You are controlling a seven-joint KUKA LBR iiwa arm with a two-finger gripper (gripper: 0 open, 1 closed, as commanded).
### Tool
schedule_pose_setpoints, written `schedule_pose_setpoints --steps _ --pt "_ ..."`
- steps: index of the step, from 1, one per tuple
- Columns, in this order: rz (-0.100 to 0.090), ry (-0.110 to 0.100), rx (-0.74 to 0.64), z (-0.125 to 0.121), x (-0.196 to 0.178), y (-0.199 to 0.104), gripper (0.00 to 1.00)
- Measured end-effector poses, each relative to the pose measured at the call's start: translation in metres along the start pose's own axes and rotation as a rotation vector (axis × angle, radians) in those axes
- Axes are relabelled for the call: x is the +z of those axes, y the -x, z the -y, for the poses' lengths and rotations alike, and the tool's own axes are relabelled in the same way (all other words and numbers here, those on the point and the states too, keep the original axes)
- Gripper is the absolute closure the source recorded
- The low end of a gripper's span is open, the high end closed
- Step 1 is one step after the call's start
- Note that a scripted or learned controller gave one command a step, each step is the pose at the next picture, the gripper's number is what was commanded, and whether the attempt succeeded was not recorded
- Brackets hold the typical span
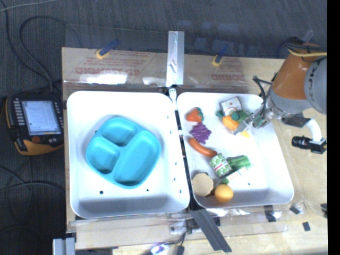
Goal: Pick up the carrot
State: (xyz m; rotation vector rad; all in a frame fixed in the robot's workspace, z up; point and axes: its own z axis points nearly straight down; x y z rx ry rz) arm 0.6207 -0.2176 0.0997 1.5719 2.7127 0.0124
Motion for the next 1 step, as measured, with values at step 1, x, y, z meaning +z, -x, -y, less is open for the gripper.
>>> schedule_pose_setpoints --steps 1 --pt "-0.015 -0.044 0.358 -0.0551 -0.0988 -0.012 1.0"
